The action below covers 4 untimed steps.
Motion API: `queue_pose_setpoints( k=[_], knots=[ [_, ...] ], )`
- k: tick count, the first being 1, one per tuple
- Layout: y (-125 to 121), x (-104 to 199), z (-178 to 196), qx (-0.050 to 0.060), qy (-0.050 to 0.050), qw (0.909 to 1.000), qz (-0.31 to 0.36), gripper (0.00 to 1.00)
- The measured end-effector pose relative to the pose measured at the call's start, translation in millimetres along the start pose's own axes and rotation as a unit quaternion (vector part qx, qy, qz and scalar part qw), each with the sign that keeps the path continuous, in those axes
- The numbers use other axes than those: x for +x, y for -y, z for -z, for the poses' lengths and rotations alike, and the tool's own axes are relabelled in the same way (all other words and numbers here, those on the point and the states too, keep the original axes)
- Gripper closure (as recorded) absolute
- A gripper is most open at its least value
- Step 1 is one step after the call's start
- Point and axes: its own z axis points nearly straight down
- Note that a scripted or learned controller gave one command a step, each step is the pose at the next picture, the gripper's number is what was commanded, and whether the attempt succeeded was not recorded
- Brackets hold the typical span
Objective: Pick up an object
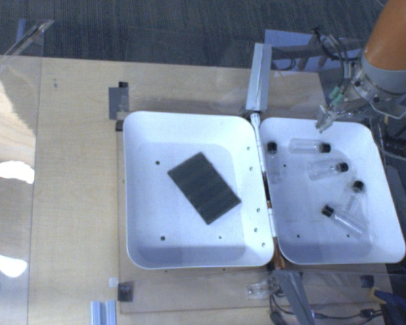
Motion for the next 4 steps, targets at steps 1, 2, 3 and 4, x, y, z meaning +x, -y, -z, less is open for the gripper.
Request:
queue_pose_setpoints(
  k=[1, 2, 3, 4],
  knots=[
    [51, -12, -46, 0.001, 0.000, 0.9998, 0.022, 1.00],
    [-1, -23, -152, 0.001, -0.001, 0.9998, 0.020, 1.00],
    [37, 8, -15, -0.002, 0.001, 0.9998, 0.021, 1.00],
    [104, 20, -51, 0.001, -0.001, 0.9976, 0.070, 1.00]
  ],
)
